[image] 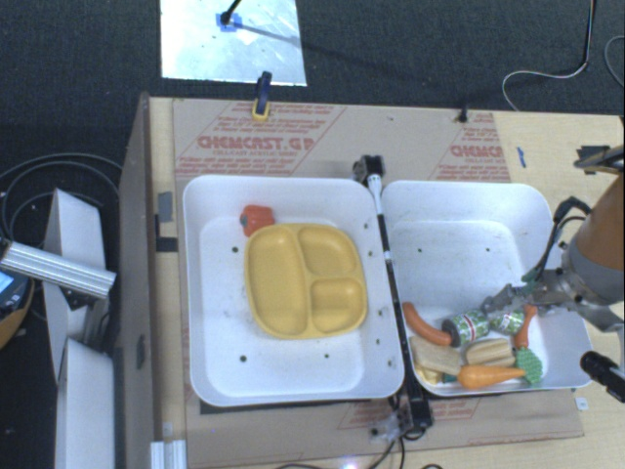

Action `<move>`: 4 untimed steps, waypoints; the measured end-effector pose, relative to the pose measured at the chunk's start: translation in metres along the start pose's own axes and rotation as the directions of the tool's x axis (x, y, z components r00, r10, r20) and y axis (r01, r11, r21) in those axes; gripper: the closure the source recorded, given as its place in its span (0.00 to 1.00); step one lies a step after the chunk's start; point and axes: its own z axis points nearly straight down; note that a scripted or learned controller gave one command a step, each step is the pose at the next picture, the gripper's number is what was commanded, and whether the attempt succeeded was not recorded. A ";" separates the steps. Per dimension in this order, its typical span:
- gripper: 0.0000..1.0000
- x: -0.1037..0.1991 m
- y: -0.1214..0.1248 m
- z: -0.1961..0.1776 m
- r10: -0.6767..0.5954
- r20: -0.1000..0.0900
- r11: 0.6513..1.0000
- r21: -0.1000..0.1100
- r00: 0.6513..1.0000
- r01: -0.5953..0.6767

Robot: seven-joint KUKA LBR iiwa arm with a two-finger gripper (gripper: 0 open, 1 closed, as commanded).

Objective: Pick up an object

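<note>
The right bin [459,228] holds a heap of toy food in its near corner. There I see a red-orange sausage [427,323], a green and white can [470,326] lying on its side, a tan bread slice [437,358], an orange carrot [488,375] and a green leafy piece [528,363]. My gripper [515,297] reaches in from the right, low over the heap. Its tip is just above and right of the can. Nothing shows as lifted from the bin.
The left bin [220,360] carries a yellow divided plate [305,279] with a small red piece [257,219] at its far left corner. A black rail [388,262] separates the two bins. The arm's grey body [598,252] stands over the right bin's right rim.
</note>
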 end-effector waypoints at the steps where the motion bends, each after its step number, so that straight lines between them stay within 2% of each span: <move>1: 0.00 0.046 0.067 0.029 -0.004 -0.002 1.000 0.000 1.000 0.004; 2: 0.00 0.099 0.017 0.042 -0.002 -0.001 1.000 0.001 1.000 0.002; 3: 0.00 0.102 0.091 0.053 -0.003 -0.001 1.000 -0.001 1.000 0.003; 4: 0.00 0.116 0.135 -0.048 -0.005 0.000 1.000 -0.004 1.000 0.005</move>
